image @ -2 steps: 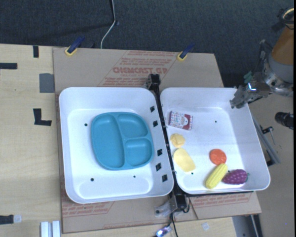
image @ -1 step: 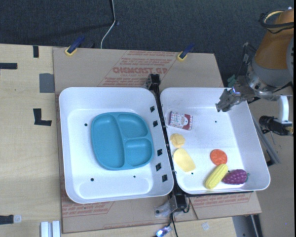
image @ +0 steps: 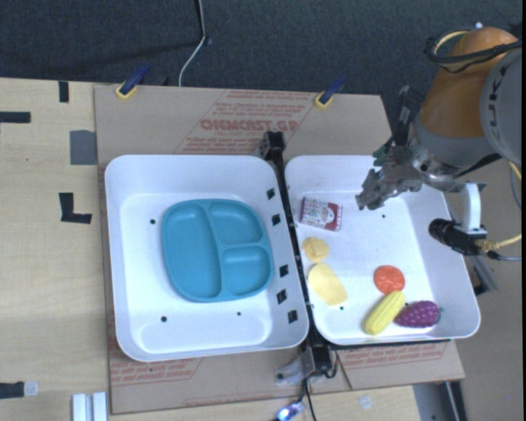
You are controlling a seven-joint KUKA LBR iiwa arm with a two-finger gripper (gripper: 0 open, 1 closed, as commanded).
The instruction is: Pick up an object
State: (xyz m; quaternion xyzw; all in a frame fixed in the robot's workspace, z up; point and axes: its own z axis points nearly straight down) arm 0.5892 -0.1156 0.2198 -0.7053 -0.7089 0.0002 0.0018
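The gripper (image: pixel 371 196) hangs over the right bin (image: pixel 438 235), near a small red and white packet (image: pixel 321 214). Two yellow pieces (image: pixel 324 274), a tomato (image: pixel 388 279), corn (image: pixel 382 313) and purple grapes (image: pixel 417 314) lie there; a blue divided plate (image: pixel 216 249) sits in the left bin (image: pixel 131 191)

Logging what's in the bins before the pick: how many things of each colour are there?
Yellow: 3, two lumps and a corn cob
Orange: 1
Purple: 1, grapes
Red and white: 1, packet
Blue: 1, divided plate
Total: 7
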